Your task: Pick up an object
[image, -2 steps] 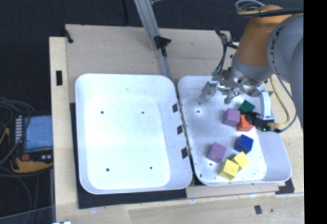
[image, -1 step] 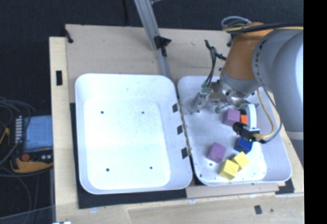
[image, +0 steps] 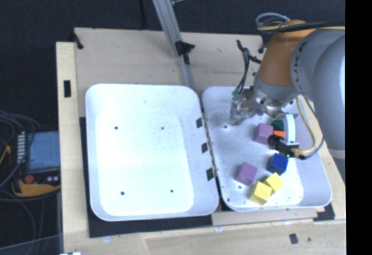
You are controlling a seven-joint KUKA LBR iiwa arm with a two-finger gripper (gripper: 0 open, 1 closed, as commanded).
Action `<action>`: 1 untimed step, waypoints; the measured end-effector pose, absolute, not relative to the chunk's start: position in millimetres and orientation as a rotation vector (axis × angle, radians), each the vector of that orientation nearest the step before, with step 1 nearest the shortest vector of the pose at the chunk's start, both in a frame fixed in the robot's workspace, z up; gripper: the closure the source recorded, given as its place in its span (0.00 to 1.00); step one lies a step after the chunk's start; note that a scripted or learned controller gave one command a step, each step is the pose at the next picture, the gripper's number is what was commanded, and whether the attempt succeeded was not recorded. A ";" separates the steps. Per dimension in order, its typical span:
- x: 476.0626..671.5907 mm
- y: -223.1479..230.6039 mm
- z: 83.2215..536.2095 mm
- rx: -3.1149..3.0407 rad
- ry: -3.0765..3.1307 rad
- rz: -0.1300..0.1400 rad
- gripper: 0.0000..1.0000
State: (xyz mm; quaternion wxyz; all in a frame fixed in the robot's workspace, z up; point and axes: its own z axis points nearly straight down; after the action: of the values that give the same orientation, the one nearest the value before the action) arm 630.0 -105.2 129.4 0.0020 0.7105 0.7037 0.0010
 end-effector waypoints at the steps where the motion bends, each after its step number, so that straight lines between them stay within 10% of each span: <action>1: 630.0 -108.3 194.5 2.226 2.207 0.007 1.00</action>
State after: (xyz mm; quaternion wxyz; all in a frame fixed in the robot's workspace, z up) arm 630.0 -108.3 194.5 0.0035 0.7100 0.7041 0.0021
